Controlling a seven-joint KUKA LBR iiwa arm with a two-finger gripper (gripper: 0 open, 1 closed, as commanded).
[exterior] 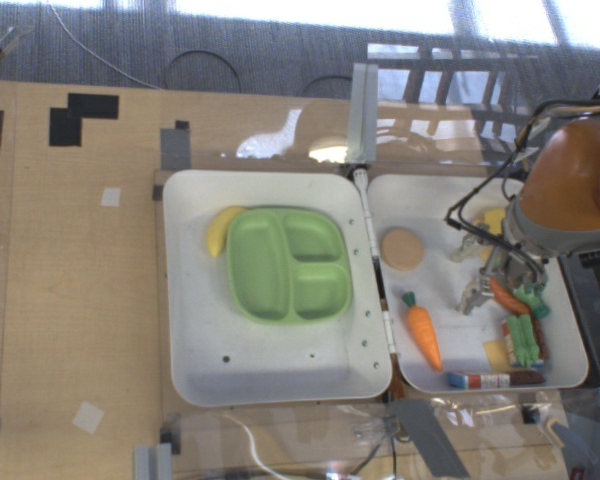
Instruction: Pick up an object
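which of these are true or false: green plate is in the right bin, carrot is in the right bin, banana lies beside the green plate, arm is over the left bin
1. The green plate is in the right bin. False: it lies in the left bin.
2. The carrot is in the right bin. True.
3. The banana lies at the green plate's edge. True.
4. The arm is over the left bin. False: it is over the right bin.

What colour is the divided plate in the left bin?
Light green; the divided plate shows clearly in the camera view.
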